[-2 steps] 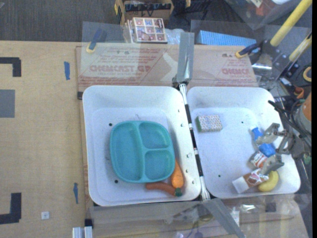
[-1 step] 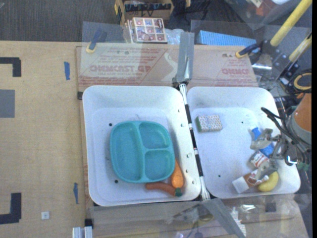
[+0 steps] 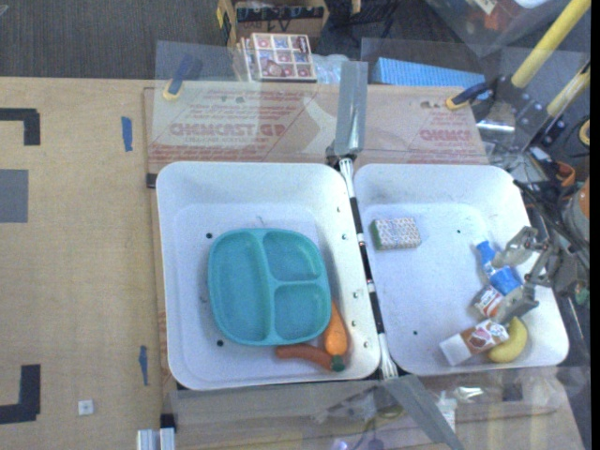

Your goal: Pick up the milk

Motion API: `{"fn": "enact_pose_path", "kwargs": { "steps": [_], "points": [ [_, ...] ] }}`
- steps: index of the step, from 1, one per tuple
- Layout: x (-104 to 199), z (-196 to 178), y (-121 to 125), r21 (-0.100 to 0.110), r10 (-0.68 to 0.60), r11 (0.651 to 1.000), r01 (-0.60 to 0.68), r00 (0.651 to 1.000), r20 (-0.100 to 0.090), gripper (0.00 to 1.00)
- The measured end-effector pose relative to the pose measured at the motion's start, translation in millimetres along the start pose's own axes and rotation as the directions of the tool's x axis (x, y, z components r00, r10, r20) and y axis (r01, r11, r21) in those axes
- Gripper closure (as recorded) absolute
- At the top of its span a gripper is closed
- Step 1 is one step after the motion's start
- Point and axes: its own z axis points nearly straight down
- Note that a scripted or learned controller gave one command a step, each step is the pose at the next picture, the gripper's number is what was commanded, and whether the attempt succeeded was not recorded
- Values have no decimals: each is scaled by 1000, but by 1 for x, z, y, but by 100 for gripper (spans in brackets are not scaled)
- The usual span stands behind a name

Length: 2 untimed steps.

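The milk looks to be the small blue and white carton [image 3: 505, 279] near the right wall of the right bin [image 3: 422, 195]. My gripper [image 3: 522, 273] reaches in from the right and hangs right beside it, open. One finger [image 3: 517, 247] shows just beyond the carton and the other [image 3: 526, 300] just in front of it. Whether the fingers touch the carton is not clear. A blue piece [image 3: 484, 252] lies just up-left of the carton.
Crowded below the gripper are a small red and white carton [image 3: 488, 303], a larger white and red box [image 3: 472, 342] and a banana [image 3: 512, 341]. A speckled block [image 3: 396, 232] lies mid-bin. The left bin [image 3: 187, 195] holds a teal divided plate [image 3: 267, 284], a carrot [image 3: 337, 331] and a red sausage [image 3: 302, 352].
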Motion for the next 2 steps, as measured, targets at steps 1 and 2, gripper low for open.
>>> {"fn": "enact_pose_path", "kwargs": {
  "steps": [1,2],
  "points": [
    [-6,70,-21,-1,-211,978,211,977,-5,0],
    [2,74,4,-2,-293,956,293,956,-6,0]
  ]
}}
